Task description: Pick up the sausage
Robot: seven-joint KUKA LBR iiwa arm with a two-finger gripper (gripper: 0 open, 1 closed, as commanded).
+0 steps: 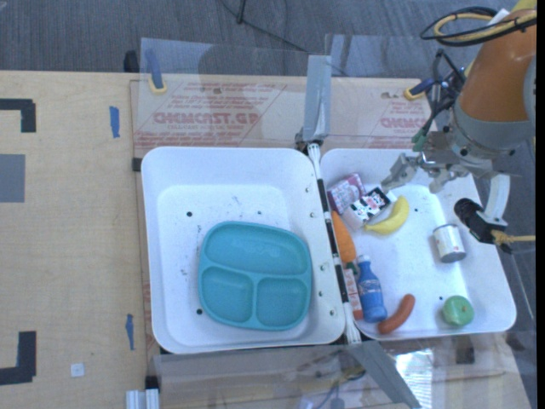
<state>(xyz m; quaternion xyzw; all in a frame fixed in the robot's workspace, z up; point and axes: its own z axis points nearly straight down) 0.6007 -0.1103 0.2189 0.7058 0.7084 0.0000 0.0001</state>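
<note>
We're looking down on two white bins, and the action is all in the right bin, where the gripper hangs over the far end, near the banana and the small packets. Its fingers look spread, with nothing between them, so we'd say this is an approach posture, not a grasp. Our target, the sausage, lies at the near edge of that same bin, tilted, just beside the blue bottle and left of the green apple. That puts it well apart from the gripper, clear across the bin toward us. The metal can sits between the two, off to the right. The left bin carries the teal divided plate, well out of our way. We judge the pick hasn't begun; the arm needs to come nearer and lower.
</note>
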